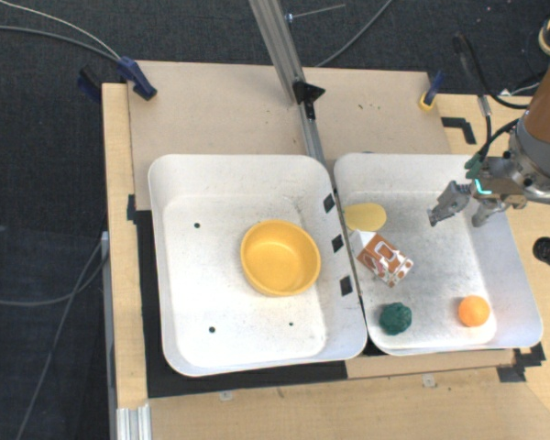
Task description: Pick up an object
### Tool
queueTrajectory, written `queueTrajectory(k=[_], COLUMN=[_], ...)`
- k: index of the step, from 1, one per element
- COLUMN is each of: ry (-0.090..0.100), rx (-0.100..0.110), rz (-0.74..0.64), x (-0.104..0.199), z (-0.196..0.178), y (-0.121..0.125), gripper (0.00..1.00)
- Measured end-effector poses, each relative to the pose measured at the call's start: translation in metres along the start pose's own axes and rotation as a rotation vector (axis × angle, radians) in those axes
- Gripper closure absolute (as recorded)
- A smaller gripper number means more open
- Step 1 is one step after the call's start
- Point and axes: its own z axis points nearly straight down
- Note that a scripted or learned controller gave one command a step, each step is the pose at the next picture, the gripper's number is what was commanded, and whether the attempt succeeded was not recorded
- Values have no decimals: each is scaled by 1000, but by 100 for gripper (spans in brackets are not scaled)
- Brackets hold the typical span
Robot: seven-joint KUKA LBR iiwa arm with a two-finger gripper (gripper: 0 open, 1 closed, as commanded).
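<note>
**Arm above the right bin, nothing in its grip**

The table carries two white bins side by side. The left bin holds a yellow bowl, upright near its middle, towards the right wall. The right bin holds four smaller things: an orange-and-white block near its left wall, a pale yellow disc just beyond it towards the far left corner, a dark green ball by the near edge, and a small orange ball in the near right corner. The end effector hangs over the far right part of the right bin, its fingers spread apart with nothing between them, well apart from every object.
</note>
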Motion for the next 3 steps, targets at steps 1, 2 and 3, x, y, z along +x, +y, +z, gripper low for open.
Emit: queueTrajectory(k=[1,2,3], ry=[0,0,1], rx=[-1,6,7], rz=[0,3,3], x=[0,5,4], z=[0,50,94], y=[0,-9,-13], gripper=[0,0,0])
